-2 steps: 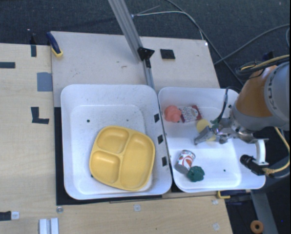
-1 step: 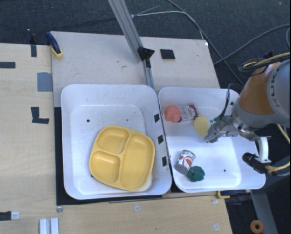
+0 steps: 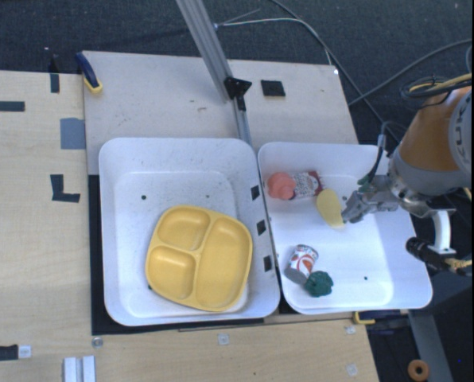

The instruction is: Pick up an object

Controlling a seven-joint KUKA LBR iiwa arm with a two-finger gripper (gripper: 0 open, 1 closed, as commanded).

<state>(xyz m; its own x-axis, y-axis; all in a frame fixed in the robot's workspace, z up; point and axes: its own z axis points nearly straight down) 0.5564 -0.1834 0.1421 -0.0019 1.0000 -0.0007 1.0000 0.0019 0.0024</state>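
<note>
The right bin [image 3: 380, 285] holds a pale yellow lemon-like object [image 3: 329, 207], a pink-red round object [image 3: 281, 185] beside a small wrapped packet [image 3: 307, 184], a red-and-white can [image 3: 302, 259] lying on its side, and a green lump [image 3: 320, 284]. My gripper [image 3: 355, 211] hangs low in this bin, right beside the yellow object's right side. Its fingers are dark and too small to read. Nothing is visibly held.
The left bin [image 3: 126, 173] bears a yellow divided plate [image 3: 199, 257]. A slanted metal pole [image 3: 209, 42] crosses the bench behind the bins. The arm's orange band [image 3: 428, 138] and grey wrist stand over the right bin's right rim.
</note>
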